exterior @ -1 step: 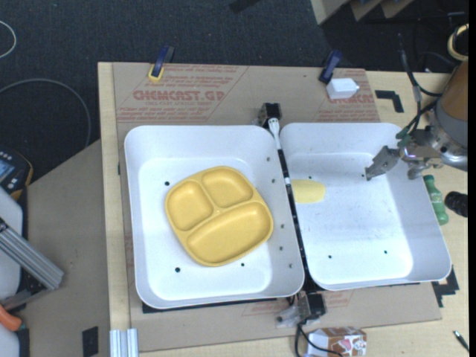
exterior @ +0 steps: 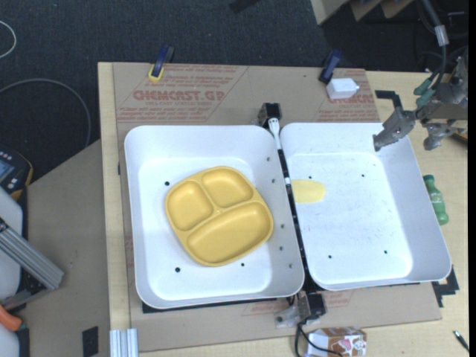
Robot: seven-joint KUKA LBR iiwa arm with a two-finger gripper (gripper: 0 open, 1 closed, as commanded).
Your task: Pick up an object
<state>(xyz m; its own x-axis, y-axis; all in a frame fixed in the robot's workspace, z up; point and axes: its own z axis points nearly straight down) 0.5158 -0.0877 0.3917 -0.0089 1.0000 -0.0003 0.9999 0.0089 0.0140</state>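
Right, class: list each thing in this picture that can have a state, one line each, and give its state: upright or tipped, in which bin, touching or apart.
Yellow divided plate: right way up, flat in the left bin.
Small yellow piece: flat in the right bin, by its left wall, apart from the plate.
Gripper: over the right bin's far right corner, holding nothing visible.
Green item: outside the right bin, beside its right rim.

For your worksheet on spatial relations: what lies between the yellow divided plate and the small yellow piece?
The two bins' adjoining rims, seen in the camera view.
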